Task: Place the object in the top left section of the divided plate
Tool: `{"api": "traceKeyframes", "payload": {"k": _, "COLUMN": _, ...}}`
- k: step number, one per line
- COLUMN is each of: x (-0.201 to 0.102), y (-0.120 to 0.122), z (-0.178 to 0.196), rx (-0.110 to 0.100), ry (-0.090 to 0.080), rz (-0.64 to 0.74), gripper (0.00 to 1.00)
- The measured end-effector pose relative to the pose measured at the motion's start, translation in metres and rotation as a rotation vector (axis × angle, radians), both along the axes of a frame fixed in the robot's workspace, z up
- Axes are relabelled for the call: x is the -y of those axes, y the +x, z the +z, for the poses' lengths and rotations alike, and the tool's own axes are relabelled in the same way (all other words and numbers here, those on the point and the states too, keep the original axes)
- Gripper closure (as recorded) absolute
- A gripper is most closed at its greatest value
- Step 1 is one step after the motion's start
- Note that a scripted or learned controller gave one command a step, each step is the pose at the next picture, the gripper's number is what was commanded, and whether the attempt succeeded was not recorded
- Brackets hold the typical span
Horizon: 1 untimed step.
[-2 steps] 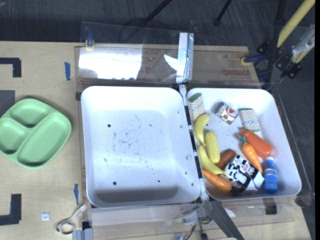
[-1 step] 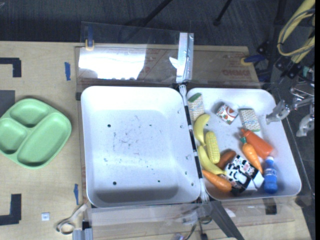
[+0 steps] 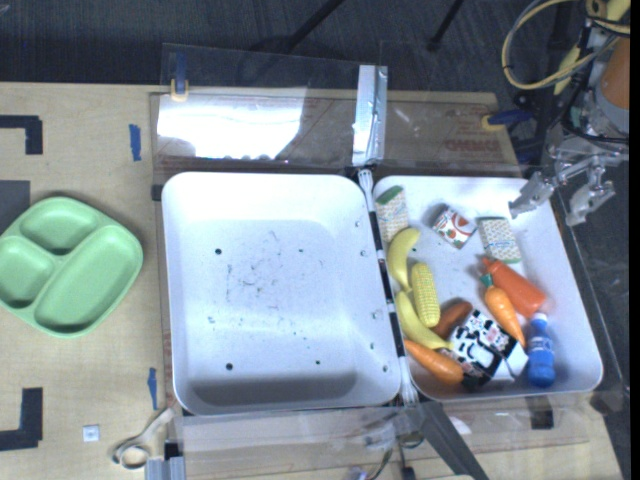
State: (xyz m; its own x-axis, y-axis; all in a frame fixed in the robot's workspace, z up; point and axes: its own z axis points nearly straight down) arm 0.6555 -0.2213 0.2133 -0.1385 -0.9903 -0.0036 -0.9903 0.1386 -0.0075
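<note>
The green divided plate (image 3: 66,265) lies on the bench at the far left, with two small sections on its upper left side and one long section at the lower right; nothing lies in it. My gripper (image 3: 556,199) hangs over the upper right corner of the right bin (image 3: 580,298), open, with nothing between its fingers. Below it in that bin lie a banana (image 3: 400,255), a corn cob (image 3: 425,293), two carrots (image 3: 434,361) (image 3: 503,314), an orange bottle (image 3: 516,284), a blue bottle (image 3: 540,354) and a small red-and-white can (image 3: 455,226).
The left bin (image 3: 270,288) stands between the plate and the right bin. A black-and-white spotted toy (image 3: 478,346), a brown sausage (image 3: 452,315) and two speckled packets (image 3: 392,209) (image 3: 498,236) also lie in the right bin. A clear panel (image 3: 265,108) stands behind the left bin.
</note>
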Motion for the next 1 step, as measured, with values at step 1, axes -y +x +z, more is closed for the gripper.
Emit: {"api": "traceKeyframes", "payload": {"k": 1, "x": -0.0125, "y": 0.0125, "z": 0.0192, "rx": 0.001, "ry": -0.001, "rz": 0.185, "gripper": 0.0}}
